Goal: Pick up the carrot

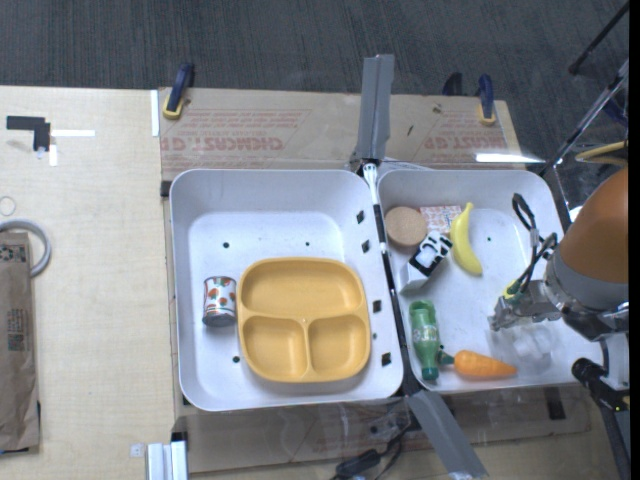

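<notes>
The orange carrot (485,366) lies on its side near the front wall of the right bin (500,183), its tip pointing left toward a green bottle (425,340). My gripper (510,314) hangs over the bin's right part, just above and slightly right of the carrot, apart from it. Nothing shows in its grasp. The arm's orange band (605,236) sits behind it at the right edge.
Further back in the right bin lie a banana (465,238), a round tan disc (406,226), a small black-and-white object (430,255) and a pink card (438,216). The left bin (190,268) holds a yellow divided plate (303,318) and a small can (219,300).
</notes>
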`<state>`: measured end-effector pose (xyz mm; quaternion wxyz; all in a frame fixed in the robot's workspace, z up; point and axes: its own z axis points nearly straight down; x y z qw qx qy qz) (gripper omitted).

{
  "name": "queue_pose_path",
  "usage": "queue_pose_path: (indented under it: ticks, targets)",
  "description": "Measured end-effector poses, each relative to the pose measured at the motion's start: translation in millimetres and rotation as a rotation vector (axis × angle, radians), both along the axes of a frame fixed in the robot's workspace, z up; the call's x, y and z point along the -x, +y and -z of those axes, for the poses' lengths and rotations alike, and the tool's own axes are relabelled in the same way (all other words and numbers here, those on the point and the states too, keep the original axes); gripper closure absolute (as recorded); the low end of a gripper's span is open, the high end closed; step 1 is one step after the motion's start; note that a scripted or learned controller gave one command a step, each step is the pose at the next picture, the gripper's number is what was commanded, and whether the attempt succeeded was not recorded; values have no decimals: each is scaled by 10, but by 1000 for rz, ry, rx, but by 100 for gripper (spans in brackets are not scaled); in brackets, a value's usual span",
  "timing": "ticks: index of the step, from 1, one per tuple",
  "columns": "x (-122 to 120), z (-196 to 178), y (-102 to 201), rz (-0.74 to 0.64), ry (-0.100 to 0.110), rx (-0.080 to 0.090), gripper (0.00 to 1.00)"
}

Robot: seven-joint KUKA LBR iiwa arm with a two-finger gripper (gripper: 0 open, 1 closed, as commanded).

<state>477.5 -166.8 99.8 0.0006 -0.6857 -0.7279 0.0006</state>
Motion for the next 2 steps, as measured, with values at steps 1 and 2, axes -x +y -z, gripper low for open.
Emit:
queue_pose_path:
  ticks: [1, 2]
  targets:
    - [0, -70, 215, 45, 0, 0, 100]
    - [3, 92, 446, 127, 1, -1, 100]
